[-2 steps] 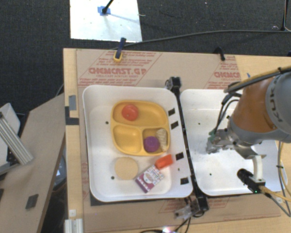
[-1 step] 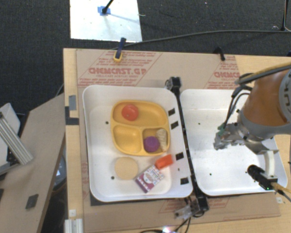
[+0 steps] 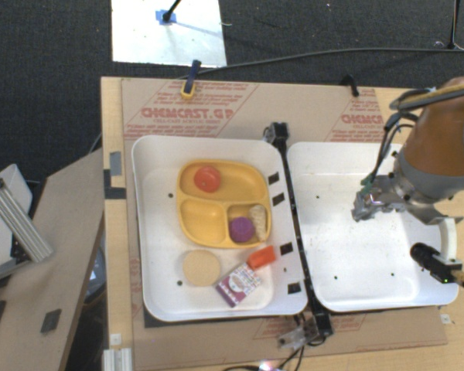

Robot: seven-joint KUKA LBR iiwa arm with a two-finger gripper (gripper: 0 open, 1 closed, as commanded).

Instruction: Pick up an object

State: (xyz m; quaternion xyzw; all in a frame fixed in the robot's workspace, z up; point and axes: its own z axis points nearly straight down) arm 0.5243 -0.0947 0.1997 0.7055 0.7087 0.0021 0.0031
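Observation:
The left bin [image 3: 158, 230] holds a yellow divided tray [image 3: 209, 222]. On that tray lie a red tomato-like ball [image 3: 208, 178], a purple round piece [image 3: 242, 228] and a pale beige piece [image 3: 257, 218]. Loose in the bin below the tray are a tan flat disc [image 3: 201, 268], an orange block [image 3: 261, 257] and a purple and white packet [image 3: 238, 284]. My gripper [image 3: 365, 205] hangs over the right bin [image 3: 356, 284], near its upper middle, far from all the objects. Nothing shows between its fingers.
The grey arm with its orange band [image 3: 441, 141] comes in from the right over the right bin. A black clamp strip [image 3: 290, 222] runs between the two bins. Cables cross the cardboard behind the bins. A white sheet [image 3: 166, 22] lies on the dark floor beyond.

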